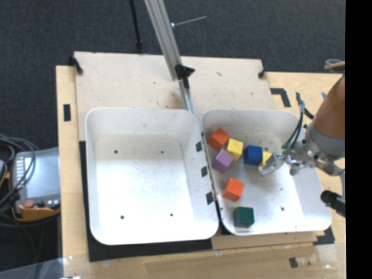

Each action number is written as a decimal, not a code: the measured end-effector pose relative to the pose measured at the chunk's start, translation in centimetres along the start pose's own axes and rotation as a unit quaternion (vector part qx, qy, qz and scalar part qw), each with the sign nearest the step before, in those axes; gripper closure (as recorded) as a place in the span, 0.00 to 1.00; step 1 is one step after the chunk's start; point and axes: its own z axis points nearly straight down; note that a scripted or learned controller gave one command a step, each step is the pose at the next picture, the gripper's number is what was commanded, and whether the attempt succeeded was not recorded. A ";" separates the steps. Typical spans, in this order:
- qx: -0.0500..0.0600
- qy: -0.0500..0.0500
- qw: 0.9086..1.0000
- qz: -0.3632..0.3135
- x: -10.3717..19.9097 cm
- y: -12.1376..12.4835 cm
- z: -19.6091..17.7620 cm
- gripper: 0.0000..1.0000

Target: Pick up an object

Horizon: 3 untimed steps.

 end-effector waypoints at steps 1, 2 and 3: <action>0.000 0.000 1.000 0.001 0.9 -0.3 5.6 0.00; -0.004 0.000 1.000 0.004 0.8 -0.1 4.1 1.00; -0.006 -0.001 1.000 -0.003 1.2 0.7 -2.0 1.00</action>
